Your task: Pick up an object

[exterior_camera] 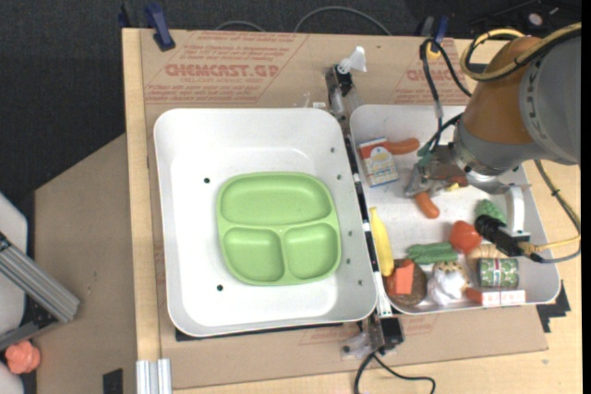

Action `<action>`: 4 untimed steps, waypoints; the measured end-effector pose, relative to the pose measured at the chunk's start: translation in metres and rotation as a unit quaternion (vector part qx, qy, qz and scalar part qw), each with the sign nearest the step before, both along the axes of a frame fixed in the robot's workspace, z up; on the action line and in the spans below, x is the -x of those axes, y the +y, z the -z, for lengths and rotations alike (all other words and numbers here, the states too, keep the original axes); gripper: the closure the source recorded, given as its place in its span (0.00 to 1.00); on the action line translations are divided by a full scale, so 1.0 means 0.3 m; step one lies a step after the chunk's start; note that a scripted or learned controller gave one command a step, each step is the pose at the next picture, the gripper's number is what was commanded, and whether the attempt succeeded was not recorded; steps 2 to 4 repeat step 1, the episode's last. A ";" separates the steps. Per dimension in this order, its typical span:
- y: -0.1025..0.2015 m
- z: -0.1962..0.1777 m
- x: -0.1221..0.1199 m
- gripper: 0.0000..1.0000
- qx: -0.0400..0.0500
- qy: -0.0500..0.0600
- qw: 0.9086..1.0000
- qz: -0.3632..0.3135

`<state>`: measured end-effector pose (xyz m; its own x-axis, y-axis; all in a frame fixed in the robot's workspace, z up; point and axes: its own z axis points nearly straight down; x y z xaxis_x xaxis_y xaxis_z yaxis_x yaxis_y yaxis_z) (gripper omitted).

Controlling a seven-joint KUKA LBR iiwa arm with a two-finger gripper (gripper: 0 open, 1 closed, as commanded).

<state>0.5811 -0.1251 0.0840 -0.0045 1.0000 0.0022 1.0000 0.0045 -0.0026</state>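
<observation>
- Over the right bin [545, 286], we see the arm reach in from the right edge, orange band above the wrist, wrist bent down toward the bin's upper-middle.
- We place the gripper [427, 183] low over the bin floor, right beside a small orange carrot-like piece [427, 205].
- Jaw opening: we cannot tell; nothing visibly held.
- Other items lie along the bin's lower edge; a small carton [379, 163] sits near its upper left corner.
- Left bin [185, 226] carries a green divided tray [277, 228].
</observation>
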 end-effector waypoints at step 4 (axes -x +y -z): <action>0.226 -0.361 -0.123 1.00 0.000 -0.008 1.000 -0.002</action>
